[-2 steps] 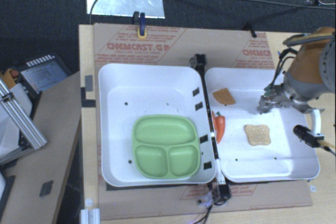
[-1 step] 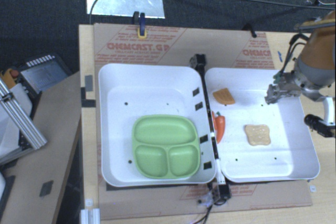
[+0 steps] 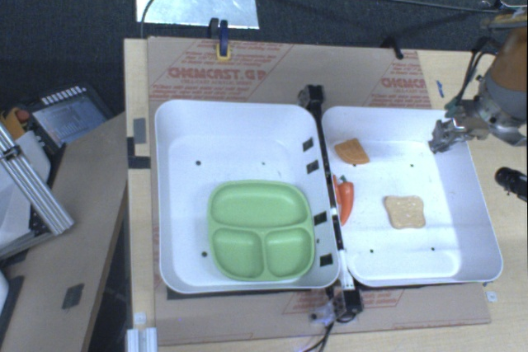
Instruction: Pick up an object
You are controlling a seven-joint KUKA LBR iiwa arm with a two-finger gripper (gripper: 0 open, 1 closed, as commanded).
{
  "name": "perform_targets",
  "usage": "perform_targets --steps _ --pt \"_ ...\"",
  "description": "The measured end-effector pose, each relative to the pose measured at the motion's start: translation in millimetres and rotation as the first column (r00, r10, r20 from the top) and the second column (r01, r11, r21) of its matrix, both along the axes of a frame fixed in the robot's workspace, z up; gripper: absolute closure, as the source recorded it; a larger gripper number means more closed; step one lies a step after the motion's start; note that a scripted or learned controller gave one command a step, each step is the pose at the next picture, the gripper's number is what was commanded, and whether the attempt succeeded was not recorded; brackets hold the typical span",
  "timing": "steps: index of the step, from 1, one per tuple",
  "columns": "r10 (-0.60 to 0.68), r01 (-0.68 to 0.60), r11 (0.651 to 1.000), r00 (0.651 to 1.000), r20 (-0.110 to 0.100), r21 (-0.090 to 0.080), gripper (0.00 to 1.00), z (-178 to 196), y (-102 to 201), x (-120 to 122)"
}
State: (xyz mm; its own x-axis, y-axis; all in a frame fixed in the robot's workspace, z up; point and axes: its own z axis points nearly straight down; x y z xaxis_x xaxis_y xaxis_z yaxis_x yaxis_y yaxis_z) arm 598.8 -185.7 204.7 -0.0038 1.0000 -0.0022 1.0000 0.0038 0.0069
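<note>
In the right bin (image 3: 462,260) lie three items: an orange-tan wedge (image 3: 352,151) near the back left, a red-orange pepper (image 3: 345,199) against the left wall, and a pale tan toast-shaped piece (image 3: 404,212) in the middle. My gripper (image 3: 444,136) hangs over the bin's back right edge, well right of the wedge and above the toast piece. Nothing shows between its fingers.
The left bin (image 3: 177,128) holds a green divided plate (image 3: 261,229) at its front. Black clips run along the divider between the bins (image 3: 318,169). A cable and a clamp (image 3: 221,39) lie behind the bins; equipment stands at the far left.
</note>
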Motion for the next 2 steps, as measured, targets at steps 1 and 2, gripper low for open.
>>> perform_targets --steps 1,2 --pt "0.001 -0.001 1.000 1.000 -0.002 0.001 1.00 32 0 1" --pt "0.006 -0.006 1.000 1.000 -0.004 0.004 1.00 37 57 4"
